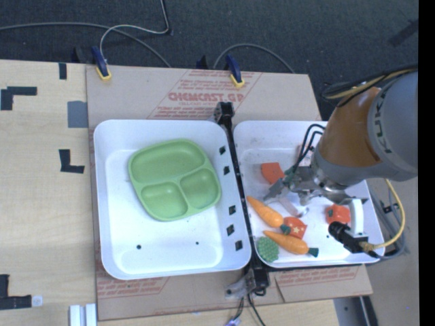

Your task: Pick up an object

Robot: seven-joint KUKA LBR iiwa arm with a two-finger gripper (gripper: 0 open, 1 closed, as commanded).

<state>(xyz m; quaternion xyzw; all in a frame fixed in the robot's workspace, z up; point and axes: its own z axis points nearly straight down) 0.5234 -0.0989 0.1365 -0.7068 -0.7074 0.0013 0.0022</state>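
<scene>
A green divided plate [175, 179] lies in the left bin [115, 250], while the right bin [272, 131] crowds two carrots [265, 212], an orange block [272, 172] (and a strawberry [294, 227]) under the gripper [291, 189], fingers spread, holding nothing.

A dark grey carpet [204, 12] covers the floor at the top, with thin cables [136, 29] looping across it. Below it a pale wooden bench [41, 202] carries black tape marks [68, 160] and a cardboard sheet [197, 94] printed in red, fixed at its far edge by two blue-and-yellow clamps [102, 65].
</scene>
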